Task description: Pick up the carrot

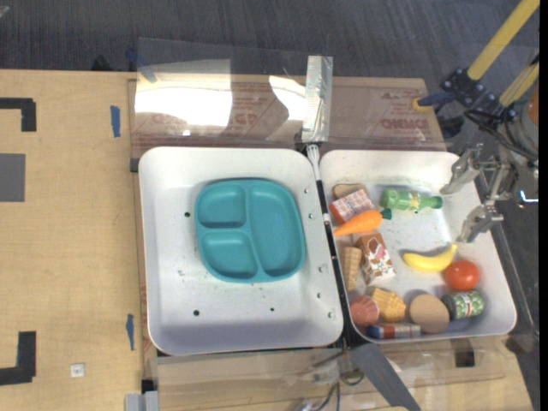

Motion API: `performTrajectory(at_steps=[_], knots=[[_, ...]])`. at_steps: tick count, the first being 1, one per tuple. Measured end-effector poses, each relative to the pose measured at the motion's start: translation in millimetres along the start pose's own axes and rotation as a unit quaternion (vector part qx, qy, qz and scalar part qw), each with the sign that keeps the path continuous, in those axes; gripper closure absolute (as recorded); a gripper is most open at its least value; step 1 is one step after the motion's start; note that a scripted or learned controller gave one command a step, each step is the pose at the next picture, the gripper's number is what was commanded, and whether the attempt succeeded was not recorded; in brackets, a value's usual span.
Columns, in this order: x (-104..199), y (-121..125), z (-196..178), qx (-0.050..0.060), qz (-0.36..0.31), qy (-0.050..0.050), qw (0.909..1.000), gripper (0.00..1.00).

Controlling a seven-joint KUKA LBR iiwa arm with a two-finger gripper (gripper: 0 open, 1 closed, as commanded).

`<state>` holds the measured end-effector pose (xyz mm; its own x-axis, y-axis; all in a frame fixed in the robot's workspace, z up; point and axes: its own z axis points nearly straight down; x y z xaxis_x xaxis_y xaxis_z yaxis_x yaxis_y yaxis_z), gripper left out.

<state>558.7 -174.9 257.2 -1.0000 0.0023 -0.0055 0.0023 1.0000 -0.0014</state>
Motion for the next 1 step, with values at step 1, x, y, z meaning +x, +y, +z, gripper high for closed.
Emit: performTrajectory(at_steps=[1], knots=[[-0.7,62.3,127.4,0.001,0.001,-0.006,1.0000,0.00]])
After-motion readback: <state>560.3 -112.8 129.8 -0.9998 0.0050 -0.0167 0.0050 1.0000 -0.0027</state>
